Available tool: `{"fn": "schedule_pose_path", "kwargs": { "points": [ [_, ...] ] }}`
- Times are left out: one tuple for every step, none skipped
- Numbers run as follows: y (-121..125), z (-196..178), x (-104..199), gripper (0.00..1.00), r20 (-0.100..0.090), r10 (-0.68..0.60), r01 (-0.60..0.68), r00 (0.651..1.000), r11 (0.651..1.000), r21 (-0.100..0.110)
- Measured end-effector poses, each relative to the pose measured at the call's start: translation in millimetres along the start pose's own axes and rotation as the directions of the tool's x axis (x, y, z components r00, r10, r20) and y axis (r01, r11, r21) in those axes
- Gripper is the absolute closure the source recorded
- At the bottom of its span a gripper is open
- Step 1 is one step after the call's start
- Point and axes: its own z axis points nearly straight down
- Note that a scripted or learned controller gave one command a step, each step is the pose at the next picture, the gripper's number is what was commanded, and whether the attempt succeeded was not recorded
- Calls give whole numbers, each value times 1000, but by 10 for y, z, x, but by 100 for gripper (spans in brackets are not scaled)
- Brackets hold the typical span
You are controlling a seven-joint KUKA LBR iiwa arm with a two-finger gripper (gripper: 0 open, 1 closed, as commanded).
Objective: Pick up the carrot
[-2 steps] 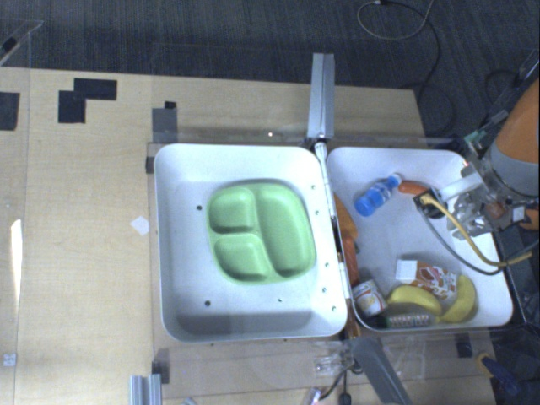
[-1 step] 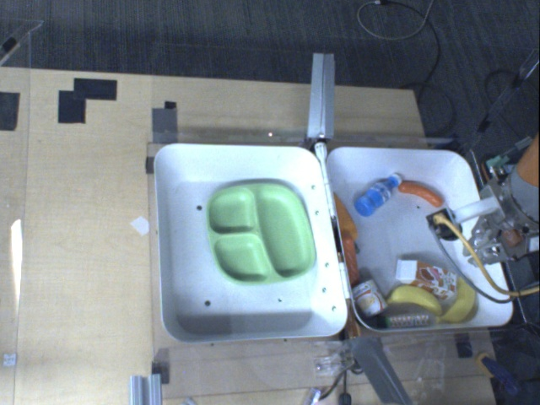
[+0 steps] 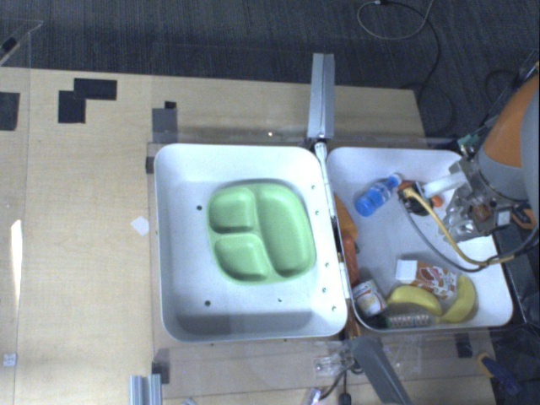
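1. I am at the approach step: my gripper [image 3: 469, 209] hangs over the right edge of the right white bin [image 3: 422, 160], holding nothing I can confirm.
2. Whether it is parted or closed, I cannot tell (cables blur it).
3. The long orange carrot [image 3: 345, 236] lies along that bin's left wall.
4. Next I must cross leftward, align lengthwise and descend.

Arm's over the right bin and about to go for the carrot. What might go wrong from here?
1. The carrot lies tight along the right bin's left wall, so one finger may strike the wall or divider and fail to close around it.
2. A small can sits near the carrot's lower end and might get bumped or grabbed instead.
3. The gripper is across the bin, with a yellow cable looping near it; crossing over could catch the blue bottle.
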Motion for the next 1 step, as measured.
{"fn": "schedule_pose_path", "kwargs": {
  "points": [
    [-280,-37,0,100,0,-1,1,1000,1000,0]
  ]
}}
